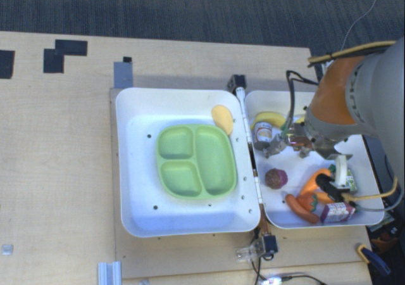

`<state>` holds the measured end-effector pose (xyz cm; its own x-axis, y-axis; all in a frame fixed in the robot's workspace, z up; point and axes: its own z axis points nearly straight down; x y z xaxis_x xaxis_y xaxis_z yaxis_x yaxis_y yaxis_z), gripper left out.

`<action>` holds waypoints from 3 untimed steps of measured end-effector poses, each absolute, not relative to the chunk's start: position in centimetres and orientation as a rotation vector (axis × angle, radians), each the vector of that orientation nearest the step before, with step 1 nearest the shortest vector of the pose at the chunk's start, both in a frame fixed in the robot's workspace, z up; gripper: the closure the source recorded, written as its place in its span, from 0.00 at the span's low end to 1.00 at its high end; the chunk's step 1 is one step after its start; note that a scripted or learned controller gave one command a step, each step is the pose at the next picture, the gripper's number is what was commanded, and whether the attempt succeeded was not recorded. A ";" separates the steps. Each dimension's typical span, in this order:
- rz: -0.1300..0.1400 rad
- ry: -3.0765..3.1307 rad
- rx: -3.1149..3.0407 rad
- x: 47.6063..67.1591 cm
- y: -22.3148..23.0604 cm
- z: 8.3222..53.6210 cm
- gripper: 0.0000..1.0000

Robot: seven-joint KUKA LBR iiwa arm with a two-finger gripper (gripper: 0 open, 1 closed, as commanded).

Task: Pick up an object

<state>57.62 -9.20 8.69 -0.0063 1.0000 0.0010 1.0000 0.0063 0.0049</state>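
My gripper [276, 145] hangs low over the left part of the right bin [367, 151], at the end of the grey arm with its orange band. A small silver can [262, 132] lies just up and left of it, beside a yellow banana [269, 117]. Just below the gripper sits a dark red round fruit [276, 178]. Nothing is visibly held. Further right in this bin lie an orange toy [313, 184], a brown sausage [301, 208], a purple packet [336, 213] and a white bottle [343, 173].
The left bin [136, 151] holds a green divided plate [196, 161] and a yellow lemon-shaped piece [222, 118] at its upper right. The wall between the bins [248, 151] runs just left of the gripper. Cables trail above the arm.
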 end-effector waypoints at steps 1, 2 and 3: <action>0.000 2.221 2.215 56.7 -18.8 11.0 0.00; 0.002 2.227 2.214 66.9 -18.9 8.5 0.00; 0.006 2.231 2.200 67.2 -18.9 9.8 1.00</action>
